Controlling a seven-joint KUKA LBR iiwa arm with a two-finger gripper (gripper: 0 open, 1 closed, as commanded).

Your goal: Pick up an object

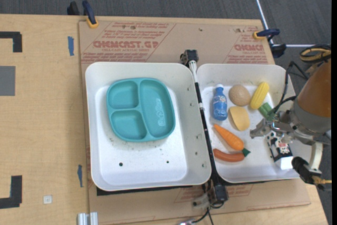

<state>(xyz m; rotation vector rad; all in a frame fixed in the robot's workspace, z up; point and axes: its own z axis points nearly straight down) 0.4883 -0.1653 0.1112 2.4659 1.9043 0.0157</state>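
Lying left of fingers (271, 131): carrot (229, 137).

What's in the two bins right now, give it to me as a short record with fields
left bin: teal divided plate
right bin: blue bottle, tan round food, corn, yellow wedge, carrot, red sausage
gripper: low over right bin's right side, near a green item
held: nothing visibly between fingers
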